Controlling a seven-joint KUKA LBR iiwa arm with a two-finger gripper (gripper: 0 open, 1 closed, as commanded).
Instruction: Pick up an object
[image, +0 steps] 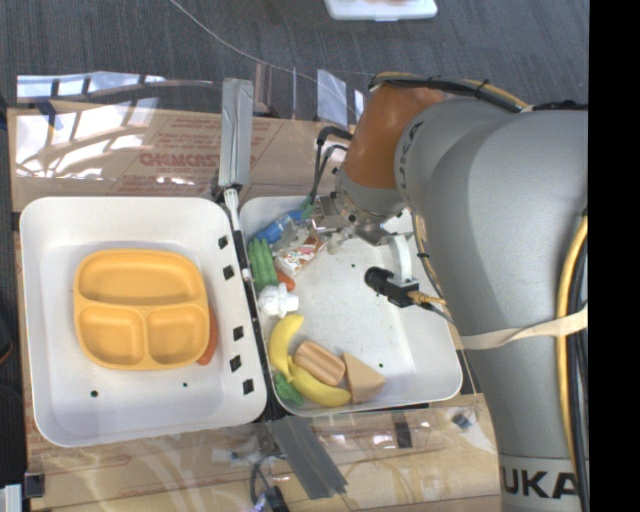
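Reach step in hand. Gripper (322, 222) down at top of right bin (432, 375), above packet (296, 258); opening and hold: cannot tell. Banana (288, 345), bun (319, 363), wedge (362, 377) lower centre. Next: close on item, lift straight.

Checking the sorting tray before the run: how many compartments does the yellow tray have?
3: on the yellow tray in the left bin, one wide along the far side, two smaller along the near side.
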